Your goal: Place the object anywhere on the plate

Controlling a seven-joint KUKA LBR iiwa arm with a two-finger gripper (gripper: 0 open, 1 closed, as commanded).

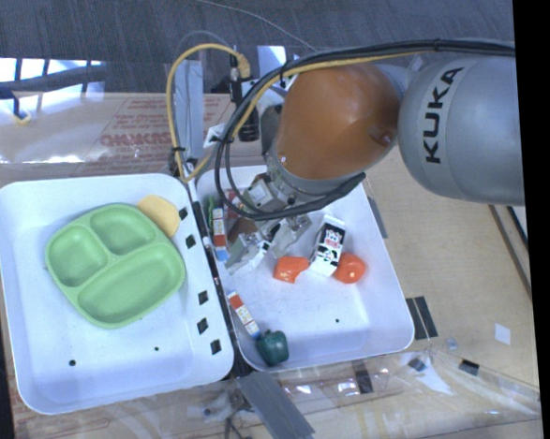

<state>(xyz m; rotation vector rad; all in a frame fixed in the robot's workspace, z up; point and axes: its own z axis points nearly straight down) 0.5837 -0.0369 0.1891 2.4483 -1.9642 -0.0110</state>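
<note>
Plate (120,290), green with three compartments, lies in the left-hand bin (18,307), toward its far side. Its compartments are bare. A yellow piece (162,212) lies on the bin floor, touching the plate's far right corner but not on it.

The other loose things are in the right-hand bin (381,319). A small black-and-white carton (330,246) lies tilted near the middle. An orange piece (291,268) lies just beside it on one side, and a second orange piece (351,270) touches it on the other. A dark green thing (273,347) sits at the near edge, by the corner closest to the divider. A slim red-and-white bar (242,315) lies along the left wall, just beyond the green thing.

The arm (456,126) comes in from the right, and its orange band (334,121) hangs over the far half of the right bin. Below it the gripper (258,246) is low in that bin, near the left wall and just beside the first orange piece. From where I stand I cannot tell whether it is spread or pressed together, nor whether it has anything in it. Cables (198,55) loop from the wrist up past the far edge of the bins.
</note>
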